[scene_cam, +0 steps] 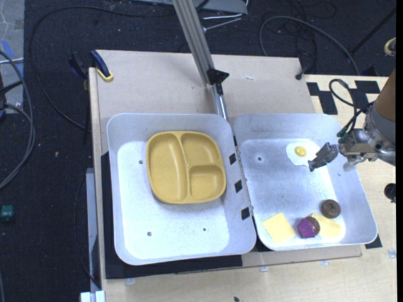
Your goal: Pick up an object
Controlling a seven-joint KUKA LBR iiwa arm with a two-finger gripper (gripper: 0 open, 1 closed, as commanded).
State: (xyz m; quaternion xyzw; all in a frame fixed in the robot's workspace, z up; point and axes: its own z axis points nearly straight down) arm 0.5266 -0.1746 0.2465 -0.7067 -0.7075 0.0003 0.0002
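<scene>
- The two bins [126,187] look like white plastic, matt with a faint speckle.
- The yellow divided tray [186,167] appears to be smooth plastic with a soft sheen.
- The bench [157,83] looks like pale, matt wood or board.
- The slanted pole [192,30] is ribbed, dull grey metal.
- The fried egg [298,152] looks like smooth, slightly glossy plastic.
- The purple piece [308,227] looks matt.

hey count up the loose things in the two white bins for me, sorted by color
Yellow: 3, the divided plate, the cheese slice, the pale piece
White and yellow: 1, the fried egg
Purple: 1, the purple piece
Brown: 1, the brown ring
Total: 6
</scene>
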